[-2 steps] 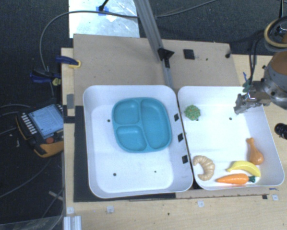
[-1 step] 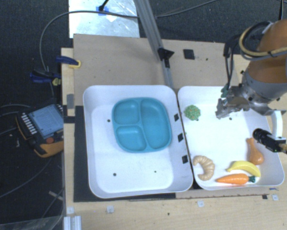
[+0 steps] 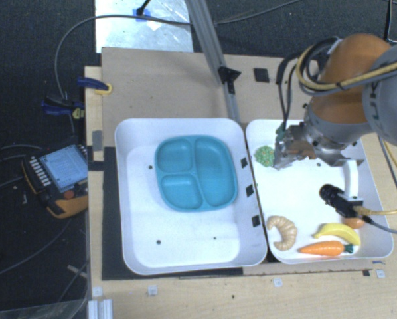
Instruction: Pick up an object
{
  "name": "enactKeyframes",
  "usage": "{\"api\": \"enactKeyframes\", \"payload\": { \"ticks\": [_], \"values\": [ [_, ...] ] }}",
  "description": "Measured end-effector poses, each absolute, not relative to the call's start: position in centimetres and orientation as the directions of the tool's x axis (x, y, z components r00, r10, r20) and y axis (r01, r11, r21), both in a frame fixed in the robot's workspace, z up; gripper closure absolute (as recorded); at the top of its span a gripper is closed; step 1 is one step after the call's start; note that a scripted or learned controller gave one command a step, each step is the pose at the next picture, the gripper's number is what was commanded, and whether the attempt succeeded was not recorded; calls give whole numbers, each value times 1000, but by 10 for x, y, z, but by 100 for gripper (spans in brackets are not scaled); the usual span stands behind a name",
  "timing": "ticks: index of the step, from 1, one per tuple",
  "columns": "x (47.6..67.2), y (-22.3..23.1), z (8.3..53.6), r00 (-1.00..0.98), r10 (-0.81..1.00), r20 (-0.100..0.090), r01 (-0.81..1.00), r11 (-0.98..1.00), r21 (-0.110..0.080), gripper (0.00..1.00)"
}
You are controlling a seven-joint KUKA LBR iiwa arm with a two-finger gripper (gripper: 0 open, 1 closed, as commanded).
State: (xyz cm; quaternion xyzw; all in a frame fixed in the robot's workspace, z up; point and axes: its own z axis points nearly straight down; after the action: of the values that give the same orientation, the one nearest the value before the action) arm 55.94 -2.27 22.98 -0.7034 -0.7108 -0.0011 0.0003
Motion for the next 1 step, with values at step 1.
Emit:
{"api": "enactKeyframes", "payload": {
  "ticks": [1],
  "values": [
    [565,30,232,-11,1000,3,1000,11,2,100]
  ]
}}
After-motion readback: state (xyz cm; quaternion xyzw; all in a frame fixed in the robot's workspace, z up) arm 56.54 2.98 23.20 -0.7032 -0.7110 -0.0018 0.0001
